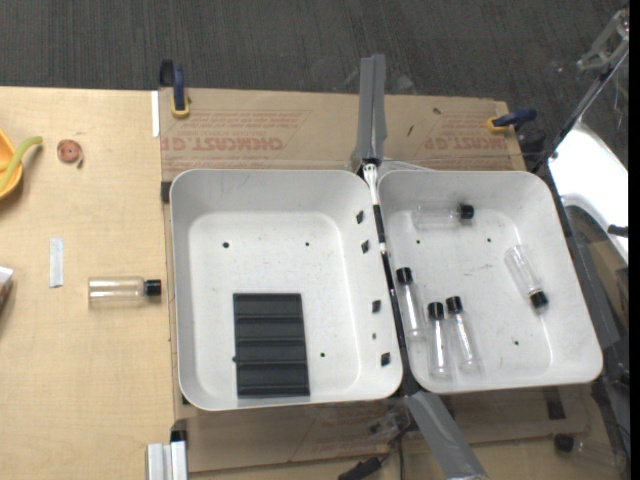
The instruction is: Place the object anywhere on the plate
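**Clerk:** Bench, wood-topped, carrying two white bins side by side. Left bin: one dark ribbed plate, flat on the floor near the front wall. Right bin: five clear vials with black caps.

**Checker:** Entries for the vials?

**Clerk:** Far vial lies crosswise, cap pointing right. Slanted vial lies by the right wall, cap towards the front. The other three lie near the dividing wall, roughly parallel, long axes running front to back and caps to the rear: wall-side vial, middle vial, and outer vial just beside it. One more, a stray vial, lies on the bench left of both bins.

**Checker:** Which one is the task's object?

**Clerk:** Any vial in the right bin, by my judgement. None lies on the plate.

**Checker:** Governing relation?

**Clerk:** The plate lies to the left of every candidate, across the dividing wall. The arm enters from the right, so the vials are on its near side and the plate is beyond them.

**Checker:** Pincer?

**Clerk:** Opening and load: cannot tell.
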Motion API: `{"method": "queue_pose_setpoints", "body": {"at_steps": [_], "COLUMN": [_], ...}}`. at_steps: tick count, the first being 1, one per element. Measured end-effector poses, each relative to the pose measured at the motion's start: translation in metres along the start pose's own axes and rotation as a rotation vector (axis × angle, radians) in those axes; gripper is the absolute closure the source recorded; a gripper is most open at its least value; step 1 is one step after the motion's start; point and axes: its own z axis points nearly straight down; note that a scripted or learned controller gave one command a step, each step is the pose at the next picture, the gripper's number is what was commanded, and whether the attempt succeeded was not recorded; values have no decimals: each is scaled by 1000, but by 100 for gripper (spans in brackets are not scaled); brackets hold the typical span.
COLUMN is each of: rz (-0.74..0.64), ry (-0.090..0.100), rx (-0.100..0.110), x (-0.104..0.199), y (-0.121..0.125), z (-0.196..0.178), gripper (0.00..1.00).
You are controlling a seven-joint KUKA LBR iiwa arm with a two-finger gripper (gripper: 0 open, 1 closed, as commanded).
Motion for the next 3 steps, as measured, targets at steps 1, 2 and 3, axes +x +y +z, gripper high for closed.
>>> {"method": "queue_pose_setpoints", "body": {"at_steps": [1,2,3], "rz": [191,272,553], "ry": [0,0,0], "rx": [2,1,1], "x": [-53,27,-59], "y": [-12,-52,-4], "z": [0,0,0], "gripper": [0,0,0]}}
